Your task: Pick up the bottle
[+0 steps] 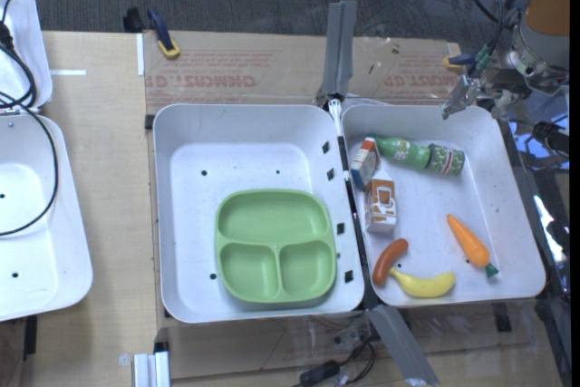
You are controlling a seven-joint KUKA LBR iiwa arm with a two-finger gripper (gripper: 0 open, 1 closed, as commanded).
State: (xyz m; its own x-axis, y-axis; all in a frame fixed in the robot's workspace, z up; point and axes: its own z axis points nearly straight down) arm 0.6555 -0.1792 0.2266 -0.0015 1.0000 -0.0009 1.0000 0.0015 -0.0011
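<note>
A green bottle [419, 155] with a patterned label lies on its side near the back of the right bin [517, 195], its cap pointing left. My gripper [472, 107] hangs over the bin's back right corner, above and to the right of the bottle and apart from it. It is open with nothing between its fingers. The arm's orange band [553, 0] shows at the top right.
In the right bin, a small carton [364, 160] sits just left of the bottle, with a box [381, 202], a sausage [391, 258], a banana [424, 284] and a carrot [469, 242] nearer the front. The left bin [181, 195] holds a green divided plate [275, 245].
</note>
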